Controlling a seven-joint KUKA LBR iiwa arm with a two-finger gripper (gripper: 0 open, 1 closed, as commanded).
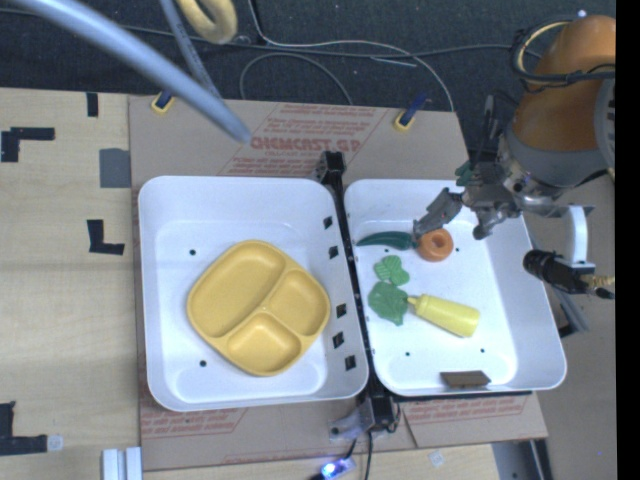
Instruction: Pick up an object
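Two-finger gripper (458, 218), fingers spread apart, hovers over small round orange toy (434, 245) in right white bin (520, 298); likely light, stiff, slippery; grasp across its middle

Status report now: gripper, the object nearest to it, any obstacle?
Gripper open above right bin, holds nothing. Orange piece just below the fingers. Green pepper close beside it.

A yellow divided plate (258, 308) is sitting in the white left bin (165, 200); the white right bin (520, 298) is showing an orange carrot piece (434, 245), green broccoli (388, 302), a yellow corn cob (449, 315) and a brown block (465, 378).
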